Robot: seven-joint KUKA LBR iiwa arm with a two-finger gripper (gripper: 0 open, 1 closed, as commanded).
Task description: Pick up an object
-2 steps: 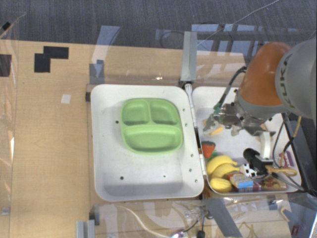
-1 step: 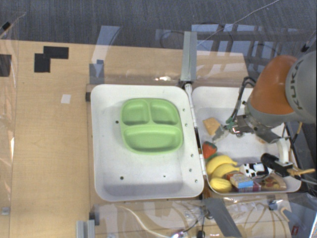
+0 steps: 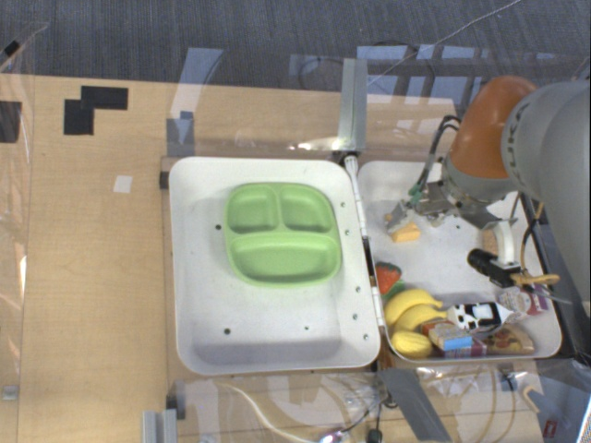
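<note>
Hovering low inside the right-hand shallow white bin [image 3: 434, 270], my hand [image 3: 406, 212] sits directly above and touching, or nearly touching, the small pale-yellow wedge-shaped block [image 3: 404, 234]. Whether its fingers are apart or together cannot be determined from this angle. Taking that bin as reference: the wedge lies in its upper-left area, well apart from the yellow plastic banana bunch [image 3: 413, 317] and the black-and-white toy cow [image 3: 476, 317] along its lower edge. The green sectioned plastic plate [image 3: 282, 233] lies in the neighbouring bin to its left. Judgement: the wedge appears light, rigid and fairly smooth; grip across its two flat opposing faces, near mid-length, to prevent it squirting out.
</note>
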